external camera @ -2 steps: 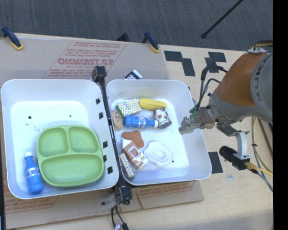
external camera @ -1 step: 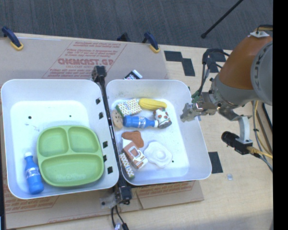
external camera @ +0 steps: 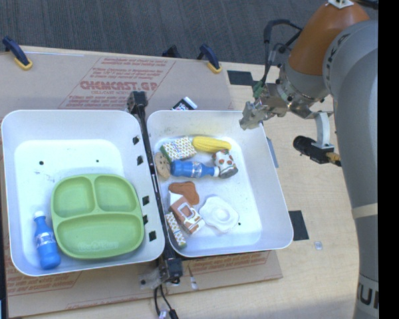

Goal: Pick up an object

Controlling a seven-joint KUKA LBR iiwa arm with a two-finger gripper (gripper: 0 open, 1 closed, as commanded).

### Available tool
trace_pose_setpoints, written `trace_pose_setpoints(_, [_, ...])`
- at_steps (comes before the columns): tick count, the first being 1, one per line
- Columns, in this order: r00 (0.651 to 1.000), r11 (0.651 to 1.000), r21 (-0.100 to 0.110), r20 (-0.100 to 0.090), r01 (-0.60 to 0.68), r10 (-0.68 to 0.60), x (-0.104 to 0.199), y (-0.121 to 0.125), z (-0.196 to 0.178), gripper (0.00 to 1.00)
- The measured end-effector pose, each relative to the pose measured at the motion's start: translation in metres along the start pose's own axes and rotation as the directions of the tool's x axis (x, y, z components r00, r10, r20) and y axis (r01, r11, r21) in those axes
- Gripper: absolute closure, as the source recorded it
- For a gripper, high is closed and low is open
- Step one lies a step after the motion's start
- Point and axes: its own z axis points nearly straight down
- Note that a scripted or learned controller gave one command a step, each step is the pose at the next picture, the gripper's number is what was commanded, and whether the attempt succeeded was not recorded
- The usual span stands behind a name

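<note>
**Gripper poised over the right bin's far corner, nothing in hand**

You have the pickable clutter gathered in the right shallow white bin [external camera: 269, 198]: a yellow plastic corn cob [external camera: 211, 143], a blue bottle lying on its side [external camera: 193, 170], a white fried-egg toy [external camera: 219, 214], a brown flat piece [external camera: 185, 191] and a few printed packets, packed close so any descent meets something. The left white bin [external camera: 13, 178] holds a green divided plate [external camera: 96, 216] with a small upright blue bottle [external camera: 45, 240] just beside it.

Your two-finger gripper [external camera: 251, 117] hangs above the right bin's far right corner, apart from every item. Nothing sits between its fingers; whether they are spread or closed you cannot tell from here. The grey arm reaches in from the right, wrist bent down and leftward.
</note>
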Motion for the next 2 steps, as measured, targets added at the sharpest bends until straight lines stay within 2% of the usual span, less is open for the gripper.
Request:
trace_pose_setpoints(1, [1.000,1.000,-0.001,0.001,0.002,-0.002,-0.005,0.016,-0.040,1.00])
trace_pose_setpoints(2, [1.000,1.000,0.006,-0.001,0.001,-0.001,-0.005,0.015,0.008,1.00])
